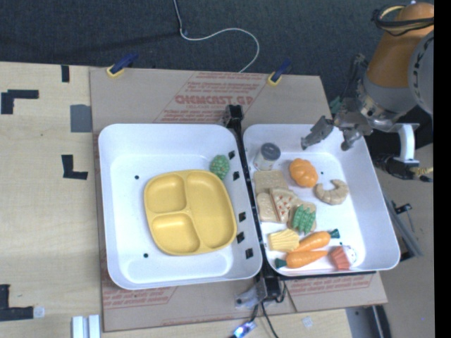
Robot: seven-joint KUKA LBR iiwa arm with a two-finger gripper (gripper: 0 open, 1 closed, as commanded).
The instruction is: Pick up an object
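Gripper [330, 138]: two dark fingers spread apart, nothing between them, hanging over the upper right corner of the right bin [375, 189]; left fingertip over the white floor, right fingertip near the rim. Arm [400, 51]: grey with an orange band, entering from the right, its upper part cut off by the picture's edge. Right bin, shallow white plastic, holding toy food, all well below the fingers: a small grey-capped jar [268, 155], its body hard to make out against the divider; a round orange fruit [303, 172]; a tan curled croissant [332, 191]; pale bread slices [271, 192], partly overlapped by a cracker-like wedge [283, 203]; a knobbly green vegetable [304, 218]; a yellow ridged piece [284, 241]; two smooth orange carrots [309, 251] with green tips; a small red-and-white item [341, 257], too small to identify. Left bin [120, 189], same white plastic: a glossy yellow plate [189, 211] with three compartments, and a bumpy green broccoli [220, 165] touching its upper right edge. Beneath both bins: a brown cardboard sheet [204, 101] printed with red lettering, clipped at its top edge. Behind: dark carpet with a thin white cable [211, 34].
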